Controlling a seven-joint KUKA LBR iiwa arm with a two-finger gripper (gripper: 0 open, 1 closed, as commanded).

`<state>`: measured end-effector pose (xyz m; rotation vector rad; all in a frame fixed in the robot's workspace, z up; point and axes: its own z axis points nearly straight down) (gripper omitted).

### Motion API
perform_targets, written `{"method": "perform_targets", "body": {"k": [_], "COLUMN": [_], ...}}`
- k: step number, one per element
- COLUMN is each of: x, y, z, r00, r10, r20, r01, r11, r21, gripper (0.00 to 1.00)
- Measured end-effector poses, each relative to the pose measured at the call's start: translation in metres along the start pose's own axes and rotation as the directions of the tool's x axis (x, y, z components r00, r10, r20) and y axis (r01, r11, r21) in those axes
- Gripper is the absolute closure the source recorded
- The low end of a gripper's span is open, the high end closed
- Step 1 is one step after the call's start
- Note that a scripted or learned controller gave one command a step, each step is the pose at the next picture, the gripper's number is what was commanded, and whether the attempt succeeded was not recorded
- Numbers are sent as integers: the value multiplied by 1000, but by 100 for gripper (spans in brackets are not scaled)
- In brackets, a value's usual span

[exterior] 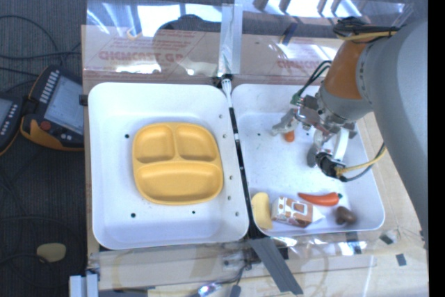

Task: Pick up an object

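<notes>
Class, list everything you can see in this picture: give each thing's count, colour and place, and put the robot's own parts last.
Bins: 2, white, side by side on the bench; left bin, right bin.
Divided plate: 1, yellow, middle of left bin.
Small piece: 1, orange, upper part of right bin, beside the gripper.
Chilli-shaped item: 1, red-orange, near the front of right bin.
Rounded item: 1, pale yellow, front left corner of right bin.
Packet-like item: 1, white and brown, front of right bin.
Small lump: 1, dark brown, front right of right bin.
Handheld pendant: 1, orange and black, floor at left.
Arm: 1, grey with orange band, from the right.
Gripper: 1, metal, over right bin.
</notes>
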<state>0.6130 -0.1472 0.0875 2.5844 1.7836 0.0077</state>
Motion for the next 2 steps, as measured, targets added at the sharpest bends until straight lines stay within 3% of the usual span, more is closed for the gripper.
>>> {"method": "perform_targets", "body": {"k": [1, 2], "x": [1, 95], "y": [1, -30], "z": [-9, -94], "r00": [1000, 997], "r10": [-3, 75], "r20": [0, 7], "r01": [3, -75], "r11": [1000, 997], "r21": [-2, 8], "gripper": [100, 100]}}
